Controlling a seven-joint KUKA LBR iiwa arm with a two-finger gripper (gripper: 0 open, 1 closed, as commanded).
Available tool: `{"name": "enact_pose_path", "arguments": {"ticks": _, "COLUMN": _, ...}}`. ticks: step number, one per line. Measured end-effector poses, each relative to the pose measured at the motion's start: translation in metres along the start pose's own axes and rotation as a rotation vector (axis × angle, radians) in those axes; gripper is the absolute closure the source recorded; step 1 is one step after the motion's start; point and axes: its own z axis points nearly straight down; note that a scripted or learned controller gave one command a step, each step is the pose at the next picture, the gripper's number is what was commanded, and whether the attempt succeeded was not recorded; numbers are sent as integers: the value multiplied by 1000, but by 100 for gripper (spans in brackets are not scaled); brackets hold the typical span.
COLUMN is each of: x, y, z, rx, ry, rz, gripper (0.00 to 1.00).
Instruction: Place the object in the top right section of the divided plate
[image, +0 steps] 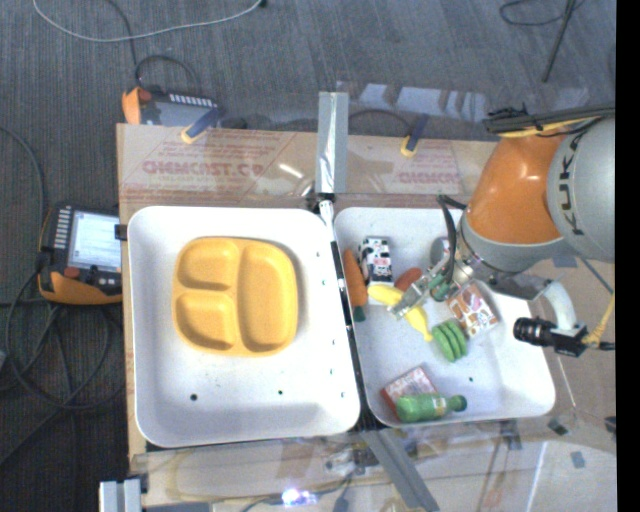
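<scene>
A yellow divided plate (238, 294) lies in the left white bin (150, 400), with two small sections on its left and one large section on its right. My gripper (427, 288) hangs low over the middle of the right bin (520, 385). It is just above a yellow banana-like piece (385, 296) and a small red-orange item (408, 277). Whether anything is held cannot be made out from this height.
The right bin also holds an orange carrot (353, 279) by its left wall, a black-and-white toy (377, 258), a green ridged item (451, 340), a printed snack packet (473, 310), a red box (408, 382) and a green bottle (430, 406).
</scene>
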Motion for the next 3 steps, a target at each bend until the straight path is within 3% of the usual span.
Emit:
{"name": "enact_pose_path", "arguments": {"ticks": 1, "x": 32, "y": 79, "z": -47, "rx": 0, "ry": -1, "rz": 193, "gripper": 100}}
{"name": "enact_pose_path", "arguments": {"ticks": 2, "x": 189, "y": 111, "z": -10, "rx": 1, "ry": 1, "rz": 63, "gripper": 100}}
{"name": "enact_pose_path", "arguments": {"ticks": 3, "x": 242, "y": 87, "z": 82, "rx": -19, "ry": -1, "rz": 206, "gripper": 100}}
